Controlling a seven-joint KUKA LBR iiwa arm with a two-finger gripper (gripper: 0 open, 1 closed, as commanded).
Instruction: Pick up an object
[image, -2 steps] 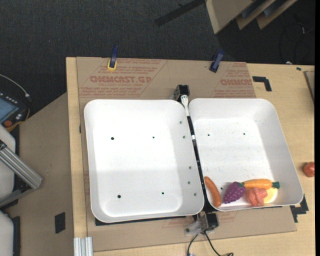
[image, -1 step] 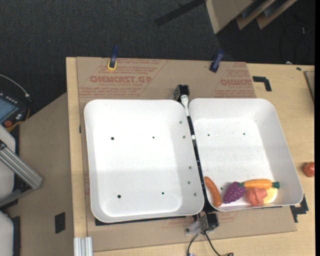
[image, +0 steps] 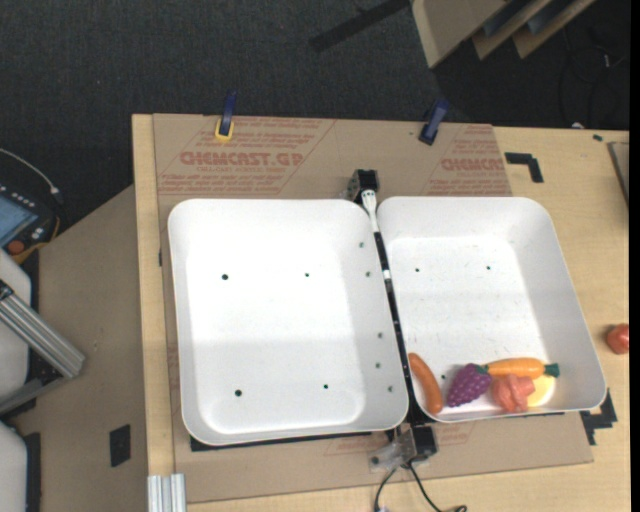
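Two shallow white bins are set side by side on a brown board (image: 300, 150) printed with "CHEMCAST GP", which lies on the worktop (image: 100, 300). The board is held at its far edge by a blue and yellow clamp (image: 226, 122) and a blue clamp (image: 434, 120).

The bin on the view's left (image: 185, 300) shows a bare white floor marked with a few small dark dots. In the bin on the view's right (image: 560, 260), all the objects are gathered along the near edge. An orange-red toy sausage (image: 425, 383) lies at a slant in the near corner next to the divide between the bins. Just beside it, a bunch of purple toy grapes (image: 467, 384) is seen. An orange toy carrot (image: 520, 367) with a green tip lies across the top of the group, touching the grapes. Below the carrot, a pinkish-red piece (image: 510, 393) and a pale yellow piece (image: 543, 392) are pressed together; what they are cannot be told.

A small red-orange object (image: 618, 338) lies outside the bins, well apart from them at the view's right edge. A black fitting (image: 363, 184) sits at the far end of the seam between the bins, and a cable (image: 415, 480) trails from the near end.

Whether the end effector is released or clenched cannot be told.
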